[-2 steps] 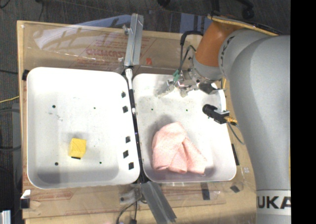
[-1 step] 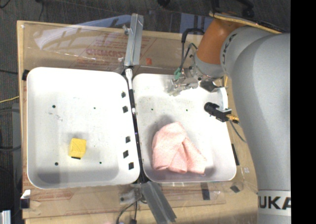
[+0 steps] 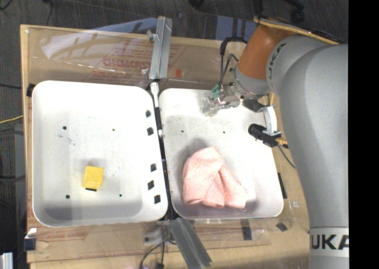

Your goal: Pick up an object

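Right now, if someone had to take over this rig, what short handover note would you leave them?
Tool: above the far end of the right white bin, nothing seen between its fingers; open or shut is not clear.
Things: a crumpled pink cloth lies at the near end of the right bin; a small yellow block lies in the near part of the left white bin.
Done: nothing is lifted.
Left: choose one, go down on it, grip, raise it. The cloth is nearer the tool.
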You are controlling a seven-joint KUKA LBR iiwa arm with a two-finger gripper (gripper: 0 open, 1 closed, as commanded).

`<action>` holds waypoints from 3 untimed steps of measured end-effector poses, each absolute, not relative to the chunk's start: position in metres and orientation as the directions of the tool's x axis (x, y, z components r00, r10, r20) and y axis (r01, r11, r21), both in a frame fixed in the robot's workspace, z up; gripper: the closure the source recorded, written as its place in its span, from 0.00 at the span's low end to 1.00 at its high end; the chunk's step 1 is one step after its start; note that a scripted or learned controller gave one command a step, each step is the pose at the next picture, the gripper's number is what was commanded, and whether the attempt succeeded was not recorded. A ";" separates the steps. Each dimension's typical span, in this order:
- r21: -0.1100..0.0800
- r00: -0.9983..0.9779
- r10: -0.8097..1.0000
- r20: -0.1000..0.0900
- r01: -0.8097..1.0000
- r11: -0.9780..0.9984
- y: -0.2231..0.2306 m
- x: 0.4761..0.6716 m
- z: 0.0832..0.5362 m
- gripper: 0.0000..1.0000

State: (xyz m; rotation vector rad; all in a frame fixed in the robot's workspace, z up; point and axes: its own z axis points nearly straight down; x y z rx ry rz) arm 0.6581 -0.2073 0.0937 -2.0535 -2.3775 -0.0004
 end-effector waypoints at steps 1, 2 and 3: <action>-0.012 -0.146 0.989 0.011 0.989 0.147 -0.204 0.656 0.091 0.00; -0.008 -0.151 0.989 0.002 0.989 0.151 -0.206 0.657 0.102 1.00; 0.000 0.101 0.995 -0.001 0.995 -0.101 -0.195 0.657 0.209 1.00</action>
